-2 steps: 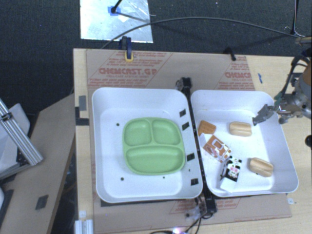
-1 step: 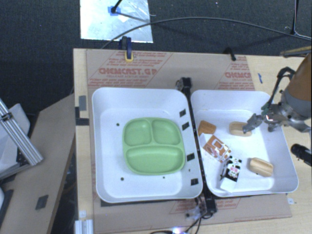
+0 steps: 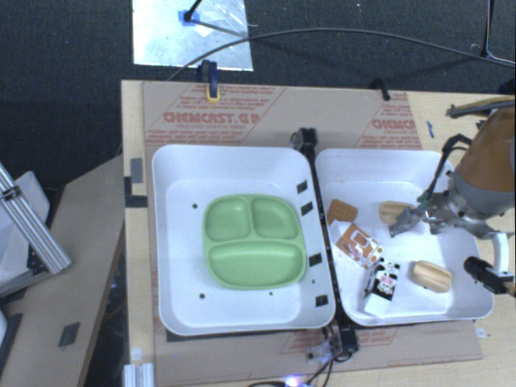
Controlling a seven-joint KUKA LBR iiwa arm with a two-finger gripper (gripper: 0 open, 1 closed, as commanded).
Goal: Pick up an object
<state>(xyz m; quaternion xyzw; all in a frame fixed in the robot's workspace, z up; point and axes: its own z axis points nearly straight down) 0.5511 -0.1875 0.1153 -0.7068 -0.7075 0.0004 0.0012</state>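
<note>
The right bin [image 3: 403,161] holds several small objects. A brown wafer-like piece [image 3: 342,211] lies near its left wall, with an orange and white packet [image 3: 359,245] just below it. A black and white carton [image 3: 384,282] lies near the front wall, and a tan bun-like block [image 3: 431,275] sits to its right. A tan rounded piece [image 3: 391,210] lies mid-bin. My gripper [image 3: 405,222] hangs low over the bin, right beside that tan rounded piece and partly covering its right end. The arm [image 3: 488,164] comes in from the right.
The left bin [image 3: 234,161] holds a green divided plate [image 3: 254,240]. A black divider strip [image 3: 316,224] runs between the two bins. Cardboard sheeting [image 3: 266,111] lies under both bins, and cables cross the dark floor behind.
</note>
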